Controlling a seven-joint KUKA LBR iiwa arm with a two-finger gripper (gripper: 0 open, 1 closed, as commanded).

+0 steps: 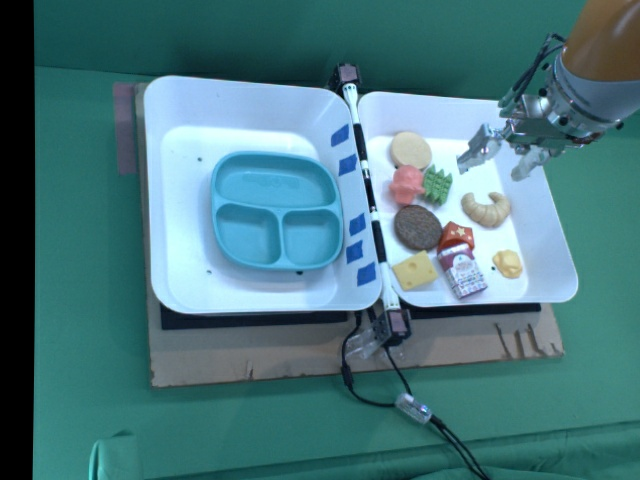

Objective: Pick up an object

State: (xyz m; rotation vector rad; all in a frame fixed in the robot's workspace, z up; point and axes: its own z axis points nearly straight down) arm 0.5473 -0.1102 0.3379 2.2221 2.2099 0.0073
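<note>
My gripper hangs open over the back of the right bin, with nothing between its fingers. Below it lie several toy foods. A croissant rests just in front of the gripper. A round beige biscuit, a pink piece and a green ridged piece sit to the gripper's left. Nearer the front are a dark brown cookie, a cheese wedge, a red and white carton and a small yellow piece.
The left bin holds a teal divided tray. A ridge with blue tape marks separates the two bins. A cable trails off the front of the bench.
</note>
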